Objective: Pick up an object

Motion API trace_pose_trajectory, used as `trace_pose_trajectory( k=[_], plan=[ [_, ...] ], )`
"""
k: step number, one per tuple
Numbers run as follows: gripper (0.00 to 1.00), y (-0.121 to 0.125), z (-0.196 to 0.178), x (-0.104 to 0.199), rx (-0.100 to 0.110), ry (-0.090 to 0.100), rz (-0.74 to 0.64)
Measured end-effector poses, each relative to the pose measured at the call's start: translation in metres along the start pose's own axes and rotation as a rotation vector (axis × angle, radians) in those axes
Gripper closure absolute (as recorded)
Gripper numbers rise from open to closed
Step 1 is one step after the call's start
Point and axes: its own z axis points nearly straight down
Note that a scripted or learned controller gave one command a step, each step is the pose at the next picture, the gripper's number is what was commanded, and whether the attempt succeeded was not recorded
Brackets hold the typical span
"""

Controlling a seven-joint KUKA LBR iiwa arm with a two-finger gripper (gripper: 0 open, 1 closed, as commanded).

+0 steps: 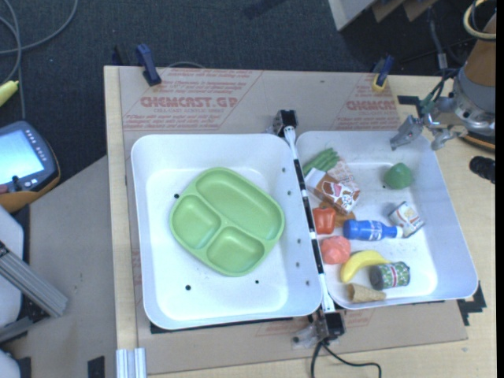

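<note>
Banana [360, 264] well below end effector [422, 131], apart.

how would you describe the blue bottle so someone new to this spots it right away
Look in the right-hand shallow white bin, the one crowded with small items. Near its middle lies a small blue plastic bottle on its side, white cap pointing right. It sits just above the yellow banana and is the only blue thing there.

Grey arm reaching in from upper right, claw [419, 131] angled down-left, fingers spread apart, holding nothing
</note>
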Motion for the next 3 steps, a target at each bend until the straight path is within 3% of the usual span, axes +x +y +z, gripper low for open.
trace_pose_trajectory(
  k=[1, 2, 3],
  plan=[
    [0.0, -0.046, 0.087, 0.008, 0.018, 0.019, 0.0],
    [0.0, 0.002, 0.087, 0.01, 0.035, 0.026, -0.001],
    [1.0, 0.003, 0.074, 0.007, 0.016, 0.01, -0.003]
  ],
)
